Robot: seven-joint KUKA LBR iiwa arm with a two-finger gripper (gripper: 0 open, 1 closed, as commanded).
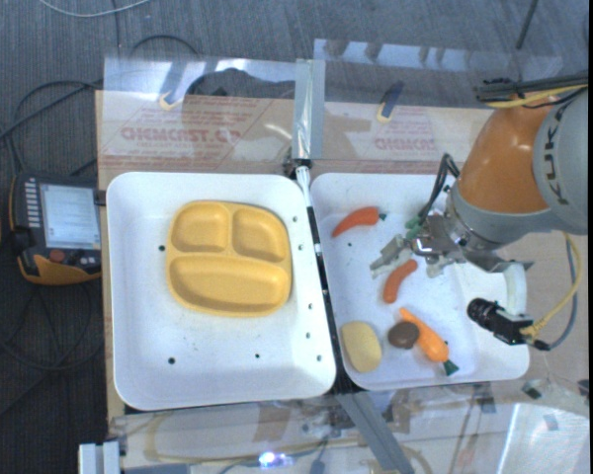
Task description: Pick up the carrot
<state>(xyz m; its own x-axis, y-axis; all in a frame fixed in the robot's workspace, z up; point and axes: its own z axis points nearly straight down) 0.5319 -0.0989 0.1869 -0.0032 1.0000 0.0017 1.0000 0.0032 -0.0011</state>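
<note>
carrot not picked yet, lying loose in the right bin
claw hangs over that bin with nothing seen between its fingers; how far it's spread, cannot tell (metal blurs together). carrot lies below and just right of it, apart, beside a brown lump

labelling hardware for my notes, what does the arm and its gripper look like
The arm is bulky and rounded, with a grey body and a broad orange band above the wrist. Dark lettering marks its grey shell. The gripper is a small metallic two-finger unit with thin cables around it.
</note>
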